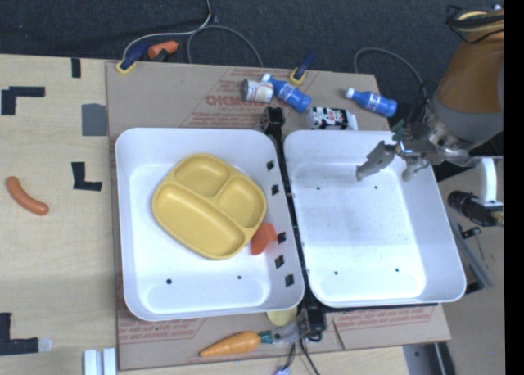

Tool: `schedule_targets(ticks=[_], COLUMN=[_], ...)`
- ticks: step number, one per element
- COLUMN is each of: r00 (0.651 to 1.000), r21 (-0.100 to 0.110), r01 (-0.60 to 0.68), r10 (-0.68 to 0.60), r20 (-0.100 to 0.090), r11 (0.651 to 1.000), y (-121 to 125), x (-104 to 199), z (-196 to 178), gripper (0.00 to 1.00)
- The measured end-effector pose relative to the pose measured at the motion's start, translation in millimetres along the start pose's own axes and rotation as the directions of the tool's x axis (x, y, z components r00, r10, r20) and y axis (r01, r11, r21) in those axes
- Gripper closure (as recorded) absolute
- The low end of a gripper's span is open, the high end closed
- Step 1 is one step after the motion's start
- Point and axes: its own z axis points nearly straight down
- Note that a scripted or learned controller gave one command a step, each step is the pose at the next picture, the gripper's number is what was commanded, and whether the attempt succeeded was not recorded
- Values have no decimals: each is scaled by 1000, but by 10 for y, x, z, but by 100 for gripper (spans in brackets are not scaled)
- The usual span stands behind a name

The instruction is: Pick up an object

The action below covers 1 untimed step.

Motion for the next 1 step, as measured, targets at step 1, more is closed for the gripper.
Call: schedule_targets(ticks=[1], r00=[1000], r21=[-6], r01=[1], r10=[-1], r20=[5], r11=[1000], y=[81], x=[359], z=[1622], gripper=[0])
